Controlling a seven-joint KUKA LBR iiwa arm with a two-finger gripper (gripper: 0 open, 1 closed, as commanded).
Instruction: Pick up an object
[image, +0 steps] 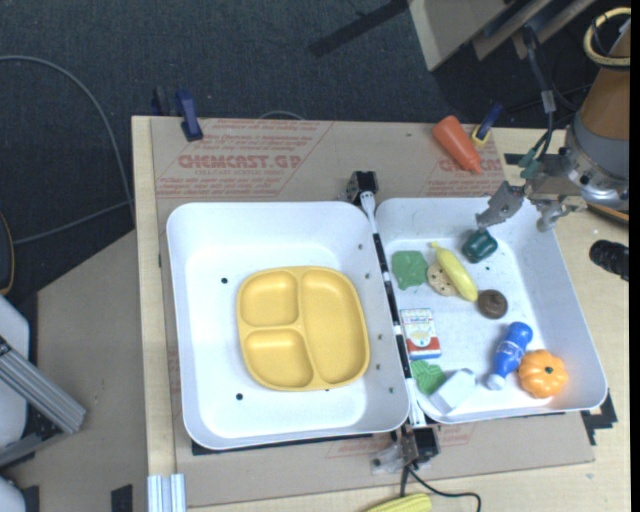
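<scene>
Claw (520, 205) above right bin (570, 300), yellow tray (300, 327) left

Red print "CHEMCAST GP" on brown board (240, 160) under bins; small carton (420, 334) label unreadable.

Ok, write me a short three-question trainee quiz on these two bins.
1. True or false: the yellow divided plate sits in the right bin.
2. Which thing lies nearest the claw: (a) orange pumpkin, (b) dark green object, (c) blue bottle?
3. What lies between the green leaf-shaped piece and the banana?

Key: 1 false, it sits in the left bin. 2 b. 3 a cookie.
</scene>
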